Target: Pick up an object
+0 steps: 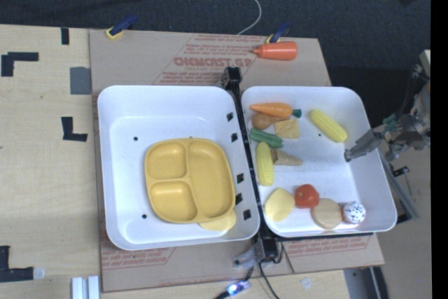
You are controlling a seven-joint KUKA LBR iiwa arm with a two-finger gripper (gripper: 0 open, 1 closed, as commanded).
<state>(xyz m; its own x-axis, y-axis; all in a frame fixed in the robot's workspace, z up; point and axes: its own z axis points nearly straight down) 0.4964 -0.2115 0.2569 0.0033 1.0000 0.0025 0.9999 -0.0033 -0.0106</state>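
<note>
Cardboard-covered worktop (140,56) carries two white bins; gripper (352,152) sits at right bin's (364,108) right rim near a corn cob (327,126); jaws' state indiscernible.

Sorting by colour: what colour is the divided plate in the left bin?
Yellow; the divided plate shows clearly in the camera view.

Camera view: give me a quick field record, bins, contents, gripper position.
left bin: yellow divided plate, with a pale yellow piece at its lower edge
right bin: carrot, two corn cobs, tomato, lemon-coloured piece, tan round piece, white dotted ball
outside bins: orange carrot on the cardboard above the right bin
gripper: over right bin's right rim, nothing seen between its fingers
</note>
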